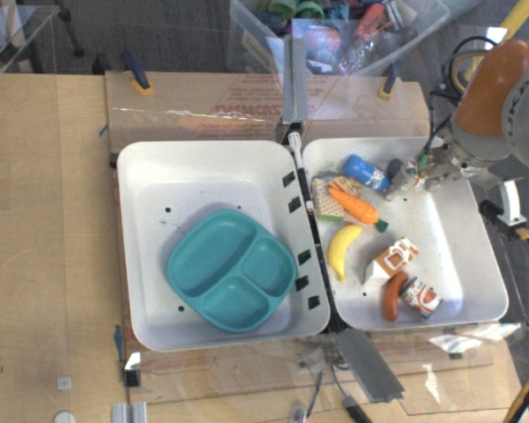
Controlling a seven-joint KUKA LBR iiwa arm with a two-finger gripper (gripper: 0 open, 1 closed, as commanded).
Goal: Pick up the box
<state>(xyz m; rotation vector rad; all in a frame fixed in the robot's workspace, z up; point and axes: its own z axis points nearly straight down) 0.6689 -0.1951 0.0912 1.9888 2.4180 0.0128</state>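
The box (395,258) is a small white and brown carton lying tilted in the lower middle of the right bin (476,236). My gripper (406,176) hangs low over the far part of that bin, next to a blue can (363,170). It is well behind the box and apart from it. The grey arm with its orange band (498,82) reaches in from the right.
A carrot (354,205) and a banana (342,248) lie left of the box. A sausage (390,296) and a small can (420,298) lie just in front of it. The left bin (150,192) holds a teal divided plate (231,270).
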